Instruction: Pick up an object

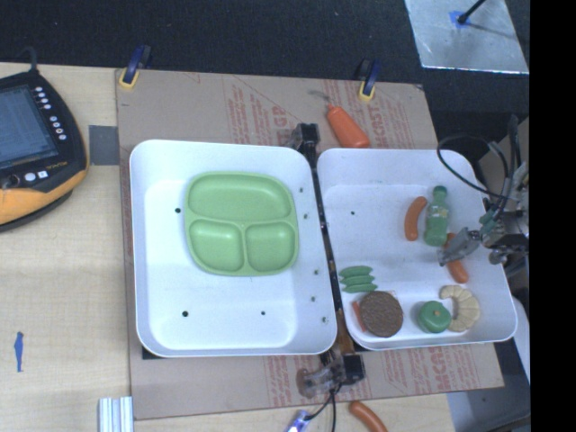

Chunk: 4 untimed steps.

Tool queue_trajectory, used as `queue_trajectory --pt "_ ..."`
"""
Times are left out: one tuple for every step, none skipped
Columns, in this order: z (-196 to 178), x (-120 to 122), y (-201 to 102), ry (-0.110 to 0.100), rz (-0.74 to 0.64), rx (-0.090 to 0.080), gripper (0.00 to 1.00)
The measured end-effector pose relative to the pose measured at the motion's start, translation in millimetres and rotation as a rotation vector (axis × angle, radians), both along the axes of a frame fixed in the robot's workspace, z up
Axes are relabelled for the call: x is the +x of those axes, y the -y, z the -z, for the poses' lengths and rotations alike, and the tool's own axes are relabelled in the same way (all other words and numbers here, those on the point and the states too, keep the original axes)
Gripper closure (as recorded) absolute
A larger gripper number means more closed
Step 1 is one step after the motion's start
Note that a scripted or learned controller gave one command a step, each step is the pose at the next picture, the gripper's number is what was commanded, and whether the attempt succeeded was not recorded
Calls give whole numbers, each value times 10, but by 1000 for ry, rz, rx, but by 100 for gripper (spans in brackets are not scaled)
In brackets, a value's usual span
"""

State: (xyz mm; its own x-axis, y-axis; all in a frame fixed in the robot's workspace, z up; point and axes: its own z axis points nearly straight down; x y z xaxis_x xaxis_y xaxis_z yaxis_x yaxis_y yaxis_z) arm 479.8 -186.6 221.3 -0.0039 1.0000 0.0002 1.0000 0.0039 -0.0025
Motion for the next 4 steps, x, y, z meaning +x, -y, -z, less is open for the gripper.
queue_trajectory --pt "578 1056 244 -2 -3 -1 0" --pt "1299 1306 243 -2 -4 -1 0" --pt "1147 1337 253 5 -8 -2 100" --pt "293 1634 -521 2 -1 1 100"
